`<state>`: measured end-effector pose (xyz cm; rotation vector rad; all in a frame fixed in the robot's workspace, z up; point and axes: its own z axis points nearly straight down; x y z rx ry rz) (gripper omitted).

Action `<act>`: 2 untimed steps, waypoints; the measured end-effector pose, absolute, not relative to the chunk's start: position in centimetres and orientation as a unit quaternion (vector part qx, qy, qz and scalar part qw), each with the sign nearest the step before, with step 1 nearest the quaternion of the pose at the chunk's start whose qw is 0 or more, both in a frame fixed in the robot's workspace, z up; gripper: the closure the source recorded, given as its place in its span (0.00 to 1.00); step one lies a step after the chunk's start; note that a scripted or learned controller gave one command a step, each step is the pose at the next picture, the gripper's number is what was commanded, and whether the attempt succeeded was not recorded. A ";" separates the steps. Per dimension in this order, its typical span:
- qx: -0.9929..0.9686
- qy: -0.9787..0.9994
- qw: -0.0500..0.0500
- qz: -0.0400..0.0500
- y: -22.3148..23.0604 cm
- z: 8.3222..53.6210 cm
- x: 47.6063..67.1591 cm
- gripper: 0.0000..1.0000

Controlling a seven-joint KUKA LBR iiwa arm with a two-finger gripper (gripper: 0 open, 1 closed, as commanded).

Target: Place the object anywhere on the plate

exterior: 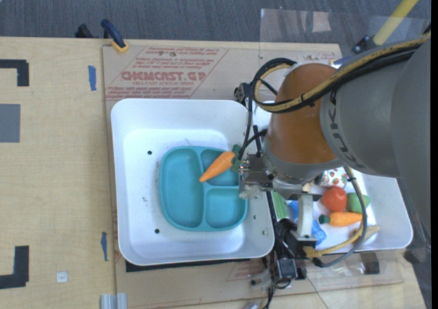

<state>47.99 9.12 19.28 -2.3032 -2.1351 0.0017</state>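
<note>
Nearest us, along the bench's front edge, our cables hang below the right bin (400,229), where a tomato (334,199) and a second small carrot (344,219) lie among other toys. Moving up, the left bin (130,184) holds the teal divided plate (181,191). The carrot (219,165) sits at about two o'clock on that plate, tip pointing toward eight o'clock, leafy end against our gripper (241,167); it looks pinched there, but we cannot tell how wide the jaws stand, since the wrist hides them. To finish well, we judge we should lower until the carrot nearly rests in a compartment, then release squarely, so it does not roll over the divider or rim. Farthest off lies the printed cardboard sheet (171,72).
</note>
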 end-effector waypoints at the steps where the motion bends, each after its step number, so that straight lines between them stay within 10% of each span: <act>1: -0.782 -0.624 0.000 -0.004 17.6 36.3 48.1 1.00; 2: -0.782 -0.623 0.000 0.000 17.4 36.0 48.0 0.00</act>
